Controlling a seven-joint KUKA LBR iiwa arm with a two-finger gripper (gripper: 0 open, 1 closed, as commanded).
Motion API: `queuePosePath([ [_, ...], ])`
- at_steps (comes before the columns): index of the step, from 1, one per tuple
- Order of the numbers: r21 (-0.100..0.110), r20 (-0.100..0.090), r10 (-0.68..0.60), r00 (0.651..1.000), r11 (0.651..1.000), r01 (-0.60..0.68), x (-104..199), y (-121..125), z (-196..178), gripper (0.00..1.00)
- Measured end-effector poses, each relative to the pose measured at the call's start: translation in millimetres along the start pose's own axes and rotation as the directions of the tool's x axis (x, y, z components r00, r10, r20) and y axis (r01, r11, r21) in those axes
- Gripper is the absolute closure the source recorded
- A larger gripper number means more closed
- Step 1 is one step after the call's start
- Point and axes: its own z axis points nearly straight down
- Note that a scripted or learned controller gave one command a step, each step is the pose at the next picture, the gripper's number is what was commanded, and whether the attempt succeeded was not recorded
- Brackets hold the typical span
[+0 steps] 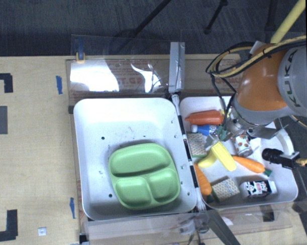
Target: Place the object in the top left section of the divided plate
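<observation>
Metal fingers of the gripper [218, 138] reach down into the right bin [291, 190] from under the arm's orange band [260, 85], and how far apart they stand cannot be told, since they blur into the clutter around them. Just below the fingertips, touching or nearly so, lies a yellow block [221, 155]: a pale, matt, oblong piece tilted on a diagonal, its lower left end spreading into a wider flap. Whether it sits between the fingers is not clear.

Beside the gripper toward the arm a small white and brown item [243, 144] stands, and just beyond the yellow block an orange carrot [249, 164] lies slanted. Above the gripper a red sausage [205, 116] lies across the bin, with a blue item [206, 129] under it. To the gripper's other side a speckled sponge [196, 144] rests against the bin wall; below it are a second carrot [203, 180], another sponge [226, 188] and a black and white carton [257, 188].

Well apart from the gripper, across the divider, the left bin [93, 116] holds the green divided plate [143, 174], one long section above two smaller ones, all of smooth light green plastic.
</observation>
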Motion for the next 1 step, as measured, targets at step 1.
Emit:
queuePosePath([
  [1, 0.003, -0.003, 0.072, 0.997, 0.997, -0.072, 92.8, -26.5, 0.6, 1.00],
])
